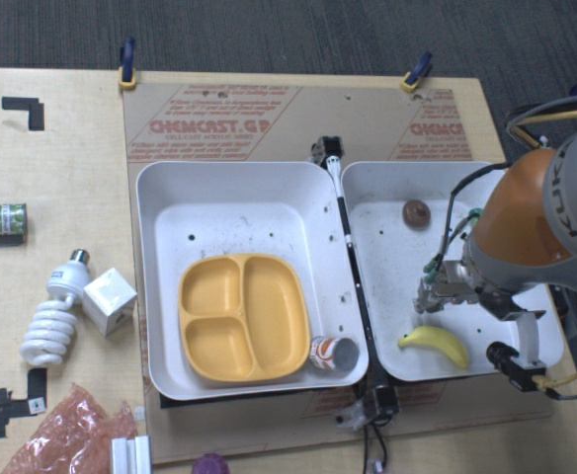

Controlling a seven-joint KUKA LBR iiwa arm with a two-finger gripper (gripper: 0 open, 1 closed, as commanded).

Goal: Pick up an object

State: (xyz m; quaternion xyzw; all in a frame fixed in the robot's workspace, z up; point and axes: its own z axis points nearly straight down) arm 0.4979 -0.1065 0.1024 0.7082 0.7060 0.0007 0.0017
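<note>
Where banana (434, 345) lies, brown ball (416, 214) apart.

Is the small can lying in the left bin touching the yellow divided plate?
Touching. In the camera view, the can lies against the lower right corner of the yellow plate, with no white bin floor visible between them.

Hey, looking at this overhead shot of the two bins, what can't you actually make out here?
- The hand, camera view: too small and dark to tell its finger state.
- Right bin: its right side is covered by the arm.
- Small can beside the yellow tray: label too small to read.
- Brown round object: too small to identify.
- Purple item: cut off by the bottom edge.
</note>
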